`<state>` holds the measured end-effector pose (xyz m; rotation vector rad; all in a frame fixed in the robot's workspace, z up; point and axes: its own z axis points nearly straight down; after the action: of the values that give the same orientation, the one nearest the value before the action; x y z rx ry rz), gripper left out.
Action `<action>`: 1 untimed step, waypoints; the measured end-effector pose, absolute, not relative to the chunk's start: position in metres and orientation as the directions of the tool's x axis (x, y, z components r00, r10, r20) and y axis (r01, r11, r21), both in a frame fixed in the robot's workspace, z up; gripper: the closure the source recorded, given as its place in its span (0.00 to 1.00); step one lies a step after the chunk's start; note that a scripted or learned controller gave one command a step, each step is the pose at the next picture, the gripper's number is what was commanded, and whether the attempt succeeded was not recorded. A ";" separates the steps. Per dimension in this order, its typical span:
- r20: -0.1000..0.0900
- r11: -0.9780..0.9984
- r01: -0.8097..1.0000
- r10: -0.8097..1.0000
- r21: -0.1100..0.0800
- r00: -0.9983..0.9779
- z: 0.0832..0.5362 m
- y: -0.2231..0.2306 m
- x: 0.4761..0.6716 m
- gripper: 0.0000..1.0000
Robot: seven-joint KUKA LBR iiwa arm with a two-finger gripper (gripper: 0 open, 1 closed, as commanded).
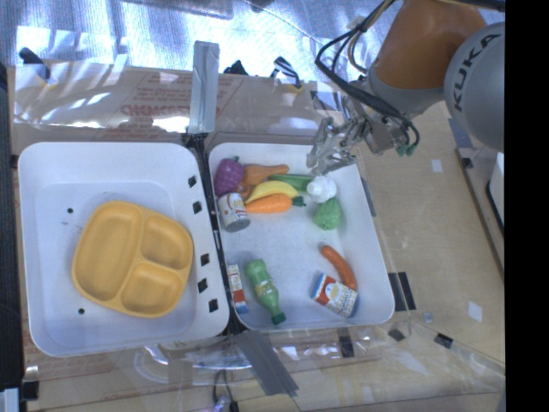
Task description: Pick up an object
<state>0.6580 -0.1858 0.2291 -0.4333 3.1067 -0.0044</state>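
Garlic bulb [322,188] lies just below the jaws, whose opening I cannot tell.

The robot arm [480,67] is a thick, rounded grey body with dark "KUKA" lettering on its side. An orange band [425,33] wraps it above the wrist. Black cables [343,45] loop beside the band. A small metallic gripper [330,153] ends the arm.

Glossy plastic yellow tray [131,259]; smooth white bins [51,170].
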 end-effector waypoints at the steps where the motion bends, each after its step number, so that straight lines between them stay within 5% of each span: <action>1: -0.006 0.926 -0.376 -0.376 -0.005 -0.926 0.220 -0.209 0.658 1.00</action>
<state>0.6578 -0.2089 0.2197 -0.6012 3.0765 -0.0053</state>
